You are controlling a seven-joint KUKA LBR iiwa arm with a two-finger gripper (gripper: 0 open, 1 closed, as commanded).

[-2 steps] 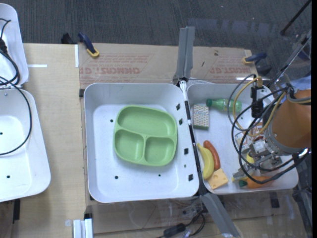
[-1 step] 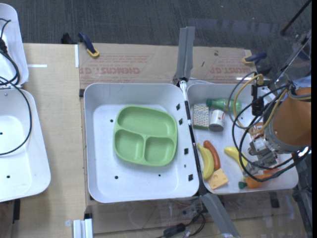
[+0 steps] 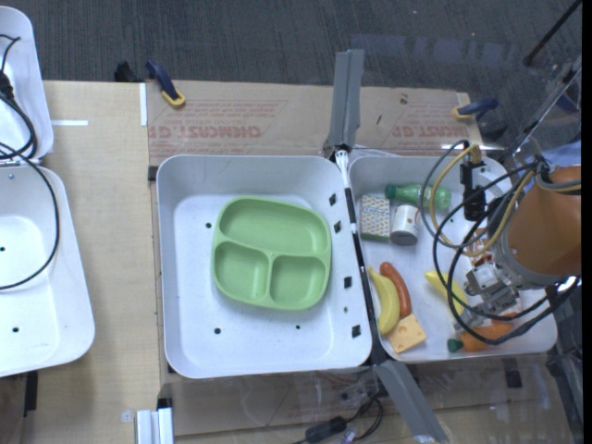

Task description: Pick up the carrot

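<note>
The carrot (image 3: 485,338) is orange with a small green stub at its left end. It lies flat in the front right corner of the right bin (image 3: 421,166). My gripper (image 3: 487,296) hangs just above and slightly behind it, wrapped in looping cables, low over the bin floor. The grey arm with its orange band (image 3: 548,234) comes in from the right and hides the bin's right side. The carrot's right end runs under the cables.
A banana (image 3: 384,302), a red sausage (image 3: 396,287), a cheese wedge (image 3: 407,334) and a yellow piece (image 3: 442,285) lie left of the carrot. A green bottle (image 3: 416,193), a can (image 3: 404,224) and a patterned packet (image 3: 375,216) sit farther back. The left bin holds a green divided plate (image 3: 273,252).
</note>
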